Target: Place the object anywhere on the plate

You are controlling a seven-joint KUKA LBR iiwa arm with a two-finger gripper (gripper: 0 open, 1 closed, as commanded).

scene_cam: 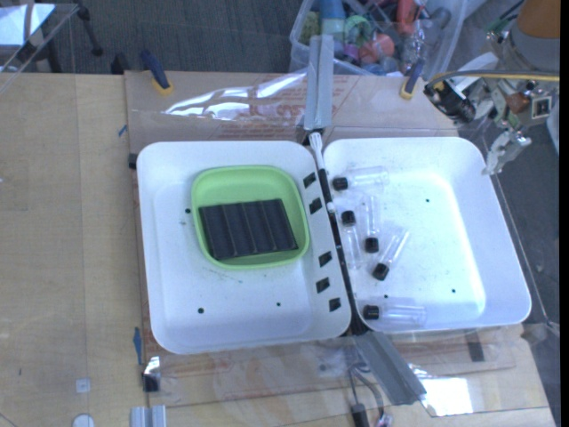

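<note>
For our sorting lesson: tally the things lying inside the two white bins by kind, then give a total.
Green plate: 1
Black ridged block on the plate: 1
Clear tubes with black caps: 5
Total: 7

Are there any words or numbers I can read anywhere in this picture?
None can be read.
Faint reddish print on the clear plastic sheet behind the two shallow white bins: too blurred to read.
The square green plate and small clear vials with black caps: no visible labels.
</note>
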